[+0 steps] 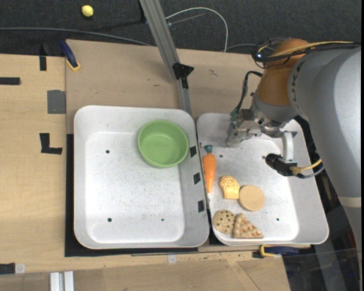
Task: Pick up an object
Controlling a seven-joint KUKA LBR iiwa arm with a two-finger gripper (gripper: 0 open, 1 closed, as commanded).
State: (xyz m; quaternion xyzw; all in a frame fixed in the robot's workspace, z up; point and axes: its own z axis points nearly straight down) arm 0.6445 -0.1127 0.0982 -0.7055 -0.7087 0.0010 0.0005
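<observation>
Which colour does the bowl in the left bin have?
The bowl is light green, seen clearly in the camera view.

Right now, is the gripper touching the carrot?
Apart. The camera view shows the gripper over the right bin's far end, with bare white floor between it and the carrot.

Light fell evenly from overhead, bright on the white bins (97, 132) and the pale bench (24, 180), with soft short shadows. The picture was slightly soft throughout; the dark floor (42, 5) at the top stayed dim
</observation>
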